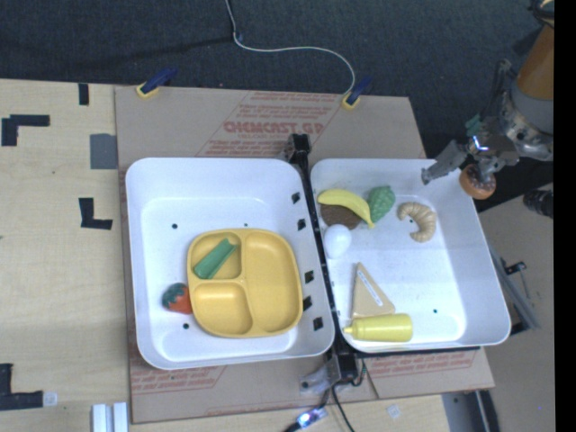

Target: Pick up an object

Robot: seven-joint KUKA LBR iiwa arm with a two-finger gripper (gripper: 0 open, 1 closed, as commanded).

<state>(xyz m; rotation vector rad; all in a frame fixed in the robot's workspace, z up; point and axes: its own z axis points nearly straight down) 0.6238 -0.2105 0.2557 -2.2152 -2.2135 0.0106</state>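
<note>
My gripper hangs over the far right rim of the right bin, raised above it. A small round orange-brown thing sits right at the gripper, just outside the bin's edge; whether it is held cannot be seen. Inside the right bin lie a yellow banana on a brown piece, a green leafy piece, a tan croissant, a white egg, a beige wedge and a yellow bottle on its side.
The left bin holds a yellow divided plate with a green piece in one compartment, and a red-orange fruit beside the plate. A white cable runs across the dark floor behind the bench.
</note>
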